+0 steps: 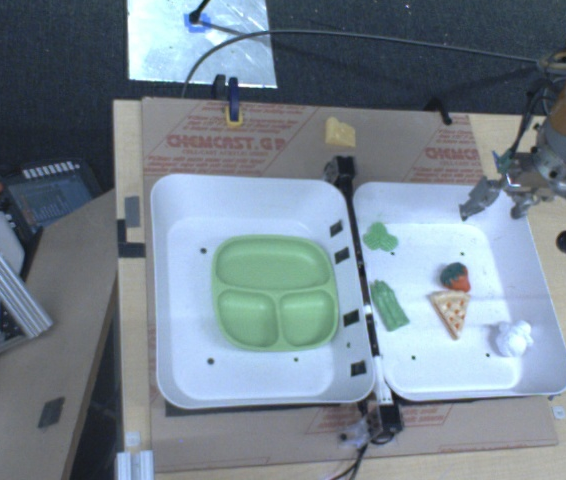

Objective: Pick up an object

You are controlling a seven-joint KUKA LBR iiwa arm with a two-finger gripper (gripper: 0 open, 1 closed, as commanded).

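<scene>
The pincer (498,200) hangs over the back right corner of the right white bin (538,268). Its two fingers are spread wide, and nothing sits between them.

The things to pick are all lower in that bin, toward the front of the worktop (293,133). Nearest, down and a bit left of the pincer, is a small red and green toy that looks like a strawberry (454,275). Just below it, and touching it or almost, lies a toy pizza slice with an orange crust (452,313). Further down, near the front right corner, is a small white crumpled lump (512,338). Well off to the pincer's left are a little green leafy piece (380,236) and, below that, a long flat green piece (389,305), close to the bin's left wall. The left white bin (178,268) holds a light green plate with three sections (274,291).

What could go wrong? The pincer is not above any toy yet, so closing here would grab only air. The strawberry and pizza slice sit so close that a finger may push one away while going for the other. The flat green piece lies low and may slip out. The white lump is near the wall, so a finger could bump the bin.

Red letters on the brown board under the bins read "CHEMCAST GP" (226,141). The same print on the right side (443,153) is too hard to read.
</scene>
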